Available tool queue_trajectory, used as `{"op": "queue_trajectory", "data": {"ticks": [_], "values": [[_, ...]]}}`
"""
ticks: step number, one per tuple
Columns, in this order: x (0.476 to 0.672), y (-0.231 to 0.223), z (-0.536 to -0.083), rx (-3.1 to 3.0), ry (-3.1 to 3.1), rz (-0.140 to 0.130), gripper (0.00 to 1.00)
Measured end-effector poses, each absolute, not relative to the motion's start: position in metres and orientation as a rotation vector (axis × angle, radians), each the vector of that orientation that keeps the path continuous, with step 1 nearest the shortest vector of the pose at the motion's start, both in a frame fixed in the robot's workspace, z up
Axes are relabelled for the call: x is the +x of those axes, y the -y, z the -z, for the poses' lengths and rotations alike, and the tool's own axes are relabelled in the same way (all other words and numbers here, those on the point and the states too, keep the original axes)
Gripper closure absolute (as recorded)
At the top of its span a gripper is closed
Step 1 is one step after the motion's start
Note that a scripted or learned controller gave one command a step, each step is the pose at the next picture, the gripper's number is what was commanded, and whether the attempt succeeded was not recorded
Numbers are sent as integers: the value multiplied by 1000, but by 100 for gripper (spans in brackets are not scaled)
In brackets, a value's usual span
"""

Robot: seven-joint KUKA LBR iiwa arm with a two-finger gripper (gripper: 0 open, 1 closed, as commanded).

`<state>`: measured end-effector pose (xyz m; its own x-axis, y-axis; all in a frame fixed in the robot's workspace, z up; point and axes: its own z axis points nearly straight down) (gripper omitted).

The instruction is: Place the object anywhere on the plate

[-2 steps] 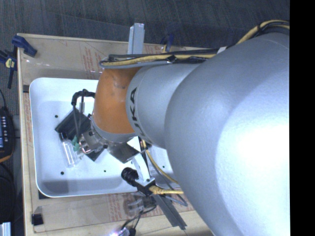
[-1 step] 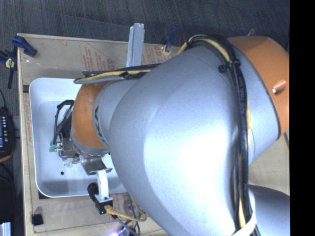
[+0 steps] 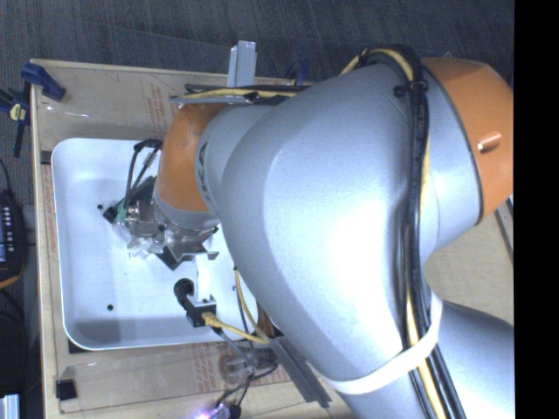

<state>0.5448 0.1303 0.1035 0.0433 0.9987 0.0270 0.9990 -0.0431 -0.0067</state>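
The big grey arm (image 3: pixel 349 225) reaches in from the right and covers most of the bench. Its orange wrist band (image 3: pixel 179 168) sits over the left white bin (image 3: pixel 79 164). My gripper (image 3: pixel 131 221) hangs low inside that bin, near its middle, wrapped in cables and metal parts. A small dark and greenish bit (image 3: pixel 111 210) shows at the gripper's left tip; I cannot tell whether it is an object or part of the tool. A tiny dark speck (image 3: pixel 111 307) lies on the bin floor nearer the front. The arm hides the right bin.
A black cable connector (image 3: pixel 188 295) and yellow wire (image 3: pixel 231 330) dangle below the wrist. Blue clamps (image 3: pixel 42 81) sit on the bench's back left corner. The bin's left and front floor lies open around the gripper.
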Motion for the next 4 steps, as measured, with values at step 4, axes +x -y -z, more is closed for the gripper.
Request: {"op": "queue_trajectory", "data": {"ticks": [4], "values": [[475, -121, -169, -2819, 1379, -9, 100]]}}
